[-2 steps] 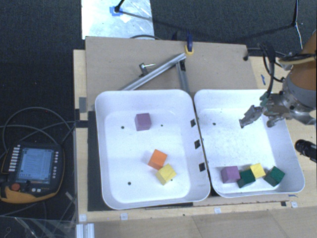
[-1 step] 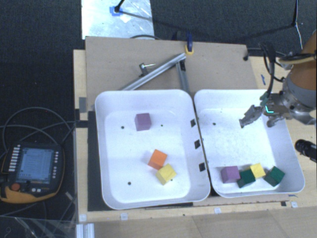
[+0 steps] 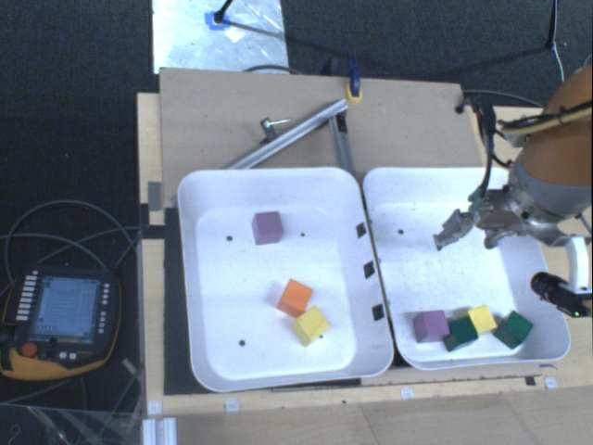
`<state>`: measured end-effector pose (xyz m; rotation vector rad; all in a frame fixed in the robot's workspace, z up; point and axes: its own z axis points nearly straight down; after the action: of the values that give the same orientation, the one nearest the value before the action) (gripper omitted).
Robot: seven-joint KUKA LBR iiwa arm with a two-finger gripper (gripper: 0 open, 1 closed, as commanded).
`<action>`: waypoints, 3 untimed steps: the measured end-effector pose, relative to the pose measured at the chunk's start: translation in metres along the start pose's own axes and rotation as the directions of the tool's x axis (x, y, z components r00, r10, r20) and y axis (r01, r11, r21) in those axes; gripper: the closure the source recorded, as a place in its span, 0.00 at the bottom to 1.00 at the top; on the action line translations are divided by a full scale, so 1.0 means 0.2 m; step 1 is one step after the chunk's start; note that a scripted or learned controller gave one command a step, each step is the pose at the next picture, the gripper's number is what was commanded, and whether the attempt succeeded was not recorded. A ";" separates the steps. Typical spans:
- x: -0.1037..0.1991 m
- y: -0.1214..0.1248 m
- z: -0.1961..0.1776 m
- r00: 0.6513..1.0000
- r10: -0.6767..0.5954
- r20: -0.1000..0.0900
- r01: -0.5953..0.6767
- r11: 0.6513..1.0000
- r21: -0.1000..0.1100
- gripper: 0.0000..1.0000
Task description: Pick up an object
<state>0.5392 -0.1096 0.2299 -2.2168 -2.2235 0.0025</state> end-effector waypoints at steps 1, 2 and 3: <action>-0.03 0.00 0.22 1.000 0.001 0.000 -0.001 1.000 0.001 0.00; -0.03 0.01 0.53 1.000 0.000 0.000 0.000 1.000 0.001 0.00; -0.03 0.02 0.46 1.000 -0.002 0.001 0.002 1.000 -0.006 1.00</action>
<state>0.5429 -0.1154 0.1386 -2.2187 -2.2288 -0.0035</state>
